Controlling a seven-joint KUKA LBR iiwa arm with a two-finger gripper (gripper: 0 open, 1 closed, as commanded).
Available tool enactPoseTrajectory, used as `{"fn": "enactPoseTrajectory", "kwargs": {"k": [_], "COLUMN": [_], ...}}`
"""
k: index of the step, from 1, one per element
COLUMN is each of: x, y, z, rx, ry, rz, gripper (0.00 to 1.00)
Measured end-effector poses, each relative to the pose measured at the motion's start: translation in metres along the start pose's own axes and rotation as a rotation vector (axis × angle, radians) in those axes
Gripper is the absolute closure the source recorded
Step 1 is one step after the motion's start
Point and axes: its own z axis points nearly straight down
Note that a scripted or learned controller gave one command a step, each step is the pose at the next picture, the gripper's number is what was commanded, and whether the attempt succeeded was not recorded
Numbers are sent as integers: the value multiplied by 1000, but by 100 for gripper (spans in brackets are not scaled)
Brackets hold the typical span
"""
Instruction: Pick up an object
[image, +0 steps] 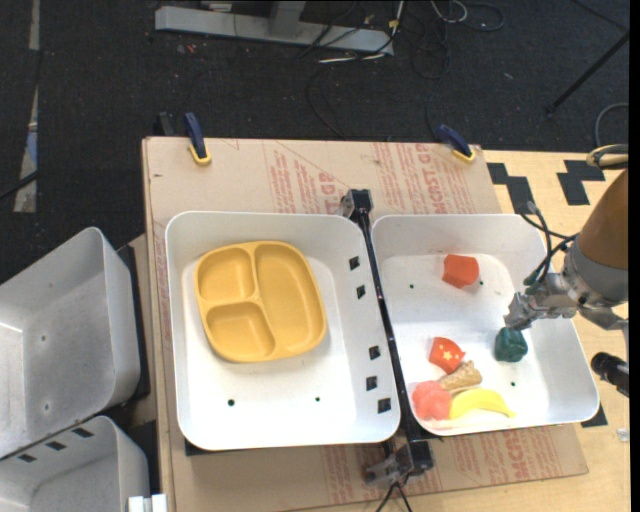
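Note:
The right bin (420, 235) holds several small toys: an orange-red block (461, 270) near the back, a dark green lump (511, 345) by the right wall, a red strawberry-like piece (446, 353), a tan piece (461, 377), a pink lump (432, 399) and a yellow banana (483, 403) at the front. My gripper (520, 316) hangs just above the green lump, reaching in from the right. Nothing shows between it and the lump that I can make out.
The left bin (190, 400) carries a yellow three-compartment plate (261, 300). A black divider (378, 320) runs between the bins. Grey tubs (55, 330) stand off the bench at the left. Blue clamps (197, 140) hold the board's far edge.

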Motion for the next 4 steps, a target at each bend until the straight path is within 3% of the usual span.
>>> {"fn": "enactPoseTrajectory", "kwargs": {"k": [1,2,4], "x": [4,4,101], "y": [-1,0,31], "z": [-61,-63,-78], "rx": [0,4,4], "ry": [1,2,4], "rz": [-5,-4,-9], "gripper": [100,100,100]}}
